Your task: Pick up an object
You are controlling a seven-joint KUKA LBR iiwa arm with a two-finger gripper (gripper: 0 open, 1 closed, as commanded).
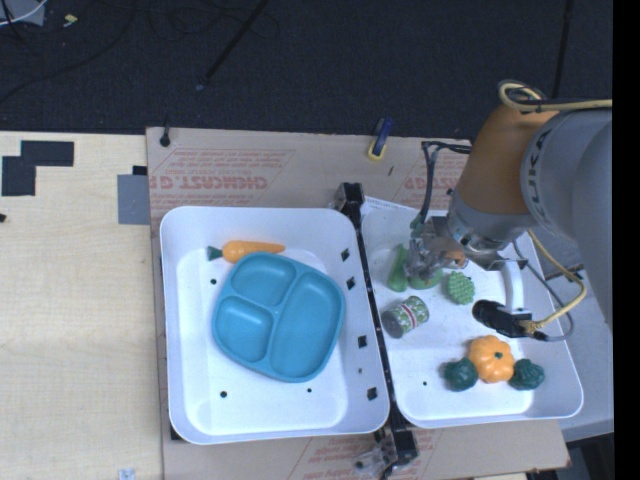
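Note:
My gripper (427, 264) is low in the right bin (560, 408), near its back left part. It stands right beside a slim green piece (400, 268) and close to a light green bumpy piece (460, 288). A small can (406, 315) with a green and white label lies on its side just in front of the gripper. Further forward sit an orange pumpkin (490, 357) and two dark green broccoli pieces (460, 375) (527, 373). Whether anything is in the gripper's grasp is hidden by the wrist.
The left bin (185, 368) holds a blue divided plate (278, 315) and an orange carrot (250, 251) behind it. A black divider (365, 308) runs between the bins. The grey arm (560, 178) with its orange band covers the right bin's back right.

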